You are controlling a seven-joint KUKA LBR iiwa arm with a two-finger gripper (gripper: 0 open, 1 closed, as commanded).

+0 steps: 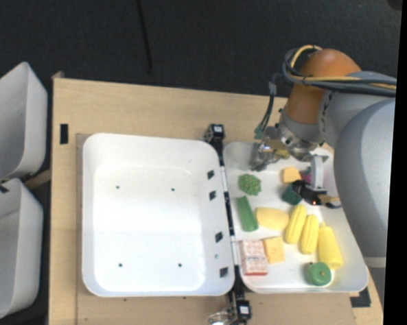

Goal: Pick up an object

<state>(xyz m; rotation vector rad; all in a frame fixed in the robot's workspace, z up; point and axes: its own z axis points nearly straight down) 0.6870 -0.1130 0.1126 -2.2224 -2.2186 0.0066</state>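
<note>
where the tan wooden bench (152,107) meets dark floor, the grey two-finger gripper (262,157) hangs over the right white bin (278,283), beside a bumpy green toy (250,184).

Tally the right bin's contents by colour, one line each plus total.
Yellow: 6, namely small block, oval piece, two corn cobs, long piece, cheese wedge.
Green: 4, namely bumpy round piece, long piece, dark piece, round piece.
Red and white: 1, carton.
Total: 11
</note>
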